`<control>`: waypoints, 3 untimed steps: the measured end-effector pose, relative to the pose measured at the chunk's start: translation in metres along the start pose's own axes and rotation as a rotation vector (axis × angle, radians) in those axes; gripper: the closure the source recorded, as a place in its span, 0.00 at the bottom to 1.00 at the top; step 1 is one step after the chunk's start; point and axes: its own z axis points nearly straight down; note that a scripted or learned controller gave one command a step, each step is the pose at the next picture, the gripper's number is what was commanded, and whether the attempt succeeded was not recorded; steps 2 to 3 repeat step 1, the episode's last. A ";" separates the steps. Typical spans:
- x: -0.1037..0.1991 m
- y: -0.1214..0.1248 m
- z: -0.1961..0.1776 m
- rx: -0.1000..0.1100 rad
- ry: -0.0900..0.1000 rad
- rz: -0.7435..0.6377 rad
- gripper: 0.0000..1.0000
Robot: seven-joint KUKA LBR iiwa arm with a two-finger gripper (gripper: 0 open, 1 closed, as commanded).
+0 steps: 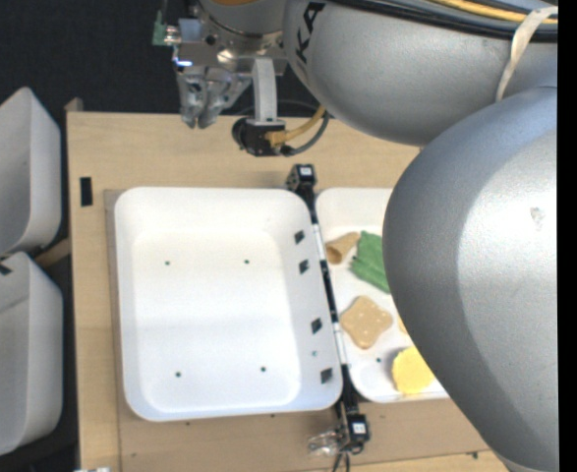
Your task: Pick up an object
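The gripper (205, 101) hung at upper left above the bench (91, 155); its grip couldn't be judged. Toast (365, 321), a green piece (372, 261) and a yellow piece (411, 372) lay in the right bin (352, 205), half-hidden by the arm (475, 264).

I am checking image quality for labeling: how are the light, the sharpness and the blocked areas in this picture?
In the camera view, light is even and soft; the left bin looks bright white with faint shading along its walls. The grey arm is near the lens and covers most of the right bin. The tool is slightly blurred against the dark background.
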 end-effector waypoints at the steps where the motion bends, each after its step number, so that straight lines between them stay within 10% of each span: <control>1: 0.001 0.000 -0.099 -0.007 0.003 -0.001 1.00; 3: 0.001 0.000 -0.099 -0.007 0.003 -0.001 1.00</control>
